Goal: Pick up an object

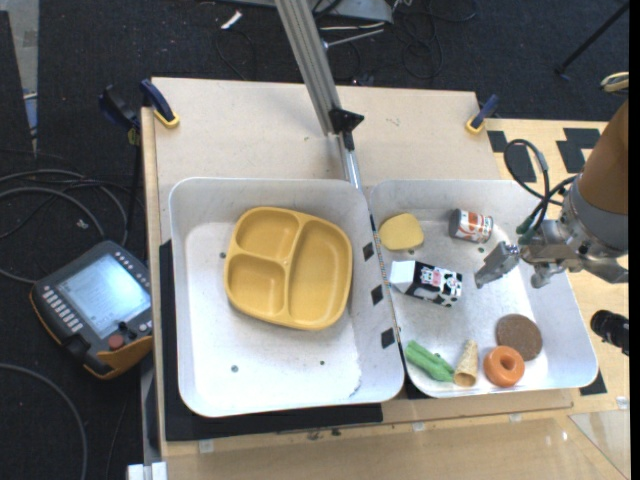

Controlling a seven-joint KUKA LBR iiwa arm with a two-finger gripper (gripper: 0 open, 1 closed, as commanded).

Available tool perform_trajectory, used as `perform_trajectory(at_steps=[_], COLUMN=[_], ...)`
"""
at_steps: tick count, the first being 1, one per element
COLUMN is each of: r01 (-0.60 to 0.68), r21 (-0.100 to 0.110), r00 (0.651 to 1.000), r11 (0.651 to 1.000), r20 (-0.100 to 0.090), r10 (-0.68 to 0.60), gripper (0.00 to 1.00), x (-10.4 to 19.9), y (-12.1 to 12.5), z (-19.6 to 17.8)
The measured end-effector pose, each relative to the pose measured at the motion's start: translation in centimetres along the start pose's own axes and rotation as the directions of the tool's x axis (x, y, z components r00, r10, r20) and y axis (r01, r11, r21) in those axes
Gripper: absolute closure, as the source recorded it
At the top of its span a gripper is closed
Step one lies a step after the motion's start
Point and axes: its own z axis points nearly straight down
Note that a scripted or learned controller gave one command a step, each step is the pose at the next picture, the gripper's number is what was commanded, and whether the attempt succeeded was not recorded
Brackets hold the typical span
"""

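My gripper (518, 271) hovers over the right side of the right bin (578, 320), its two grey fingers spread open with nothing between them. Left of it lies a black-and-white milk carton (430, 280). A small red-and-white can (471, 226) lies up and left of the gripper, and a yellow round piece (401, 231) sits further left. Below the gripper are a brown cookie (519, 336) and an orange donut (504, 365). A green pea pod (428, 360) and an ice cream cone (467, 363) lie near the bin's front edge.
The left bin (195, 298) holds a yellow divided plate (290, 266). A metal pole (315, 58) slants down from the top to the seam between the bins. A teach pendant (95, 308) lies on the floor at the left. Clamps sit at the bench's back corners.
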Motion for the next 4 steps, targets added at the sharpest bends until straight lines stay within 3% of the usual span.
perform_trajectory(at_steps=[1,3,4], r01=[-0.001,-0.002,-0.002], r21=[0.0,0.006,-0.001], r00=[1.0,1.0,1.0], r11=[1.0,1.0,1.0], r20=[0.0,-0.001,0.001], r10=[0.001,0.002,0.002], gripper=[0.0,0.0,0.0], x=[0.0,-0.7,-0.6], y=[0.0,0.5,0.5], z=[0.0,12.3,15.8])
